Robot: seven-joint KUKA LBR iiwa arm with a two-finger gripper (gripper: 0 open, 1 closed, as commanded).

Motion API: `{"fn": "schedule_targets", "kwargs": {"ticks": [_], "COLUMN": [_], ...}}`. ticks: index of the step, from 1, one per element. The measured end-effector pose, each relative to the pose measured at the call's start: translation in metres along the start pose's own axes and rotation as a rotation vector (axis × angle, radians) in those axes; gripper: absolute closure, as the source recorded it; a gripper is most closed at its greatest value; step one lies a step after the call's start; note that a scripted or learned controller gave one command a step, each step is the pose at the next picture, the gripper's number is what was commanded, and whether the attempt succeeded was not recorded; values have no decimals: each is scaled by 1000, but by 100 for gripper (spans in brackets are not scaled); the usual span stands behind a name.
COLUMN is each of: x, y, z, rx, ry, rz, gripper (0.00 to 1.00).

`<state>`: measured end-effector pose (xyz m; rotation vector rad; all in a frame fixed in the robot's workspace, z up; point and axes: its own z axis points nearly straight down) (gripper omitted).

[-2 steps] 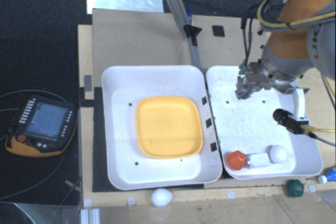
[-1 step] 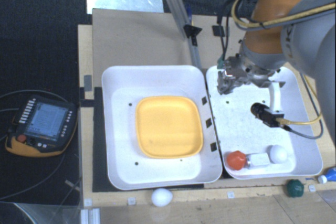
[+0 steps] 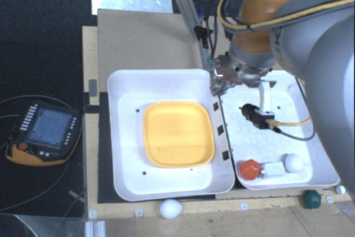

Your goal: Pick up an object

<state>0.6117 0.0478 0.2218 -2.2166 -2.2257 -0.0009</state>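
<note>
A yellow square plate (image 3: 178,134) lies flat in the middle of the left bin (image 3: 125,119). In the right bin (image 3: 288,102), near its front edge, lie a red-orange ball (image 3: 249,169), a small white block (image 3: 272,169) and a white ball (image 3: 293,162), in a row. My gripper (image 3: 217,87) hangs over the wall between the two bins, near their far end, above and right of the plate's far corner. I see nothing held in it.
A white ball (image 3: 171,208) rests on the bench in front of the left bin. A dark green ball (image 3: 311,199) sits on the bench by the right bin's front corner. A teach pendant (image 3: 43,134) lies off the bench at left.
</note>
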Motion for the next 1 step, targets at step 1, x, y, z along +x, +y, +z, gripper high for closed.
{"fn": "schedule_targets", "kwargs": {"ticks": [1], "x": [45], "y": [19], "z": [6], "rx": [0], "ry": [-1], "rz": [0], "gripper": [100]}}
